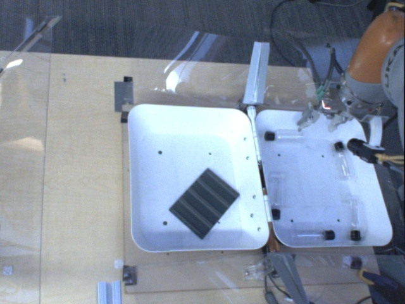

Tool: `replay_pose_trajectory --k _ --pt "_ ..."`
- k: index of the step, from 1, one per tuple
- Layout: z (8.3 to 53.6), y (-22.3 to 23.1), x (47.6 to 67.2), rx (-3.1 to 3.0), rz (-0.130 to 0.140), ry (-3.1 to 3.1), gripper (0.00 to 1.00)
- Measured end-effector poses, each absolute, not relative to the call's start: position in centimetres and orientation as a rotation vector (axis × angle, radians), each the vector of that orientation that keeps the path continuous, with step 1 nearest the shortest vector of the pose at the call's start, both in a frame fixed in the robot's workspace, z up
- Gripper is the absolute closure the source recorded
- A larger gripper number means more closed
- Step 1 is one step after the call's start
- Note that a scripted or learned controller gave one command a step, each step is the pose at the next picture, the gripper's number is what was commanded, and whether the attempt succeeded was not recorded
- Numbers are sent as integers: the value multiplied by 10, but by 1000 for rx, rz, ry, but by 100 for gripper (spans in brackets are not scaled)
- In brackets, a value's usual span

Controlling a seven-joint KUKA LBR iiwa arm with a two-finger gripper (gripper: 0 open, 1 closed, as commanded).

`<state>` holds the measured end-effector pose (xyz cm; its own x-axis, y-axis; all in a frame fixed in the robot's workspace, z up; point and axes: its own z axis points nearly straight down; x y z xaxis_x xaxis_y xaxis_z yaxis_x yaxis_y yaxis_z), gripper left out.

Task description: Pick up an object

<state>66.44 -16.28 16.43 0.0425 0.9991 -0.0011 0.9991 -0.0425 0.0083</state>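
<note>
A dark grey ribbed rectangular block [204, 202] lies at a slant in the left bin [145, 170], toward its near side. Several clear tubes with black caps lie in the right bin [310, 189]: one at the far left [281, 135], one at the right [342, 162], one along the near edge [314, 235]. My gripper [321, 119] hangs over the far edge of the right bin, open, with nothing between its fingers. It is well to the right of the ribbed block and apart from every tube.
A metal bar [255, 75] stands behind the seam between the two bins. The grey and orange arm [373, 49] comes in from the top right. Bare wooden bench [63, 170] spreads to the left of the bins.
</note>
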Motion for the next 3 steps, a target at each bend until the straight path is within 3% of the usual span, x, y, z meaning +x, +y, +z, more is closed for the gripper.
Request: replay_pose_trajectory --k 1,2,3 --pt "106 -104 670 2393 8 2026 0" --pt "119 -103 672 2385 14 2031 100" --pt "144 -99 670 2655 6 1674 100"
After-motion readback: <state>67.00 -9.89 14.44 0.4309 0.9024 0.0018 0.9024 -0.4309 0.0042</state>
